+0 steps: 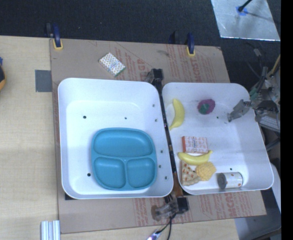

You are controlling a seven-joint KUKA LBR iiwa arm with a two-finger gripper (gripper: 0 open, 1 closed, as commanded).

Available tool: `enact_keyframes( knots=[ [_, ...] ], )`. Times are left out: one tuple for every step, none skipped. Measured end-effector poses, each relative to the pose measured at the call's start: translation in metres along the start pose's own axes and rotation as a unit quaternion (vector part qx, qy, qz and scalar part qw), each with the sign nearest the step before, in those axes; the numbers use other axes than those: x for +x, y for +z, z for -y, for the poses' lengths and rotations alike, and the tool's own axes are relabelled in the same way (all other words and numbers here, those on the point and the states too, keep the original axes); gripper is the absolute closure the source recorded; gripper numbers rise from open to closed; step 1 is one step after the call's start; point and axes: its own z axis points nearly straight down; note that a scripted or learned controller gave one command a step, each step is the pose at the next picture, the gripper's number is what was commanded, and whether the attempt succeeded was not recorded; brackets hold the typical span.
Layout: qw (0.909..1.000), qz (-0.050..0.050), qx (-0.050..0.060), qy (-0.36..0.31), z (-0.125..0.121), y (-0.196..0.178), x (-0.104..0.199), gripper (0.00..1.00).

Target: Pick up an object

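Quick count: two white bins, one blue divided tray, two bananas, one purple fruit, one small carton, one pizza slice, one can, one yellow lumpy thing.

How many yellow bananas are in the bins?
2, both in the right white bin: one curved yellow banana upright near its left wall, another yellow banana lying below the red-and-white carton. None seems hidden.

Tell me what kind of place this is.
Likely a robot grasping test bench, not a kitchen: two white bins on clamped cardboard, toy food like a banana, and a gripper reaching in.
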Motion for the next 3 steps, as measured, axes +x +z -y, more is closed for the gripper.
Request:
enact_keyframes(
  knots=[
    [1.0,0.0,0.001,0.0,-0.053,0.099,0.033,0.0],
    [1.0,0.0,0.001,0.0,-0.092,0.117,0.075,0.0],
    [1.0,0.0,0.004,-0.002,-0.091,0.107,0.074,1.0]
  ],
)
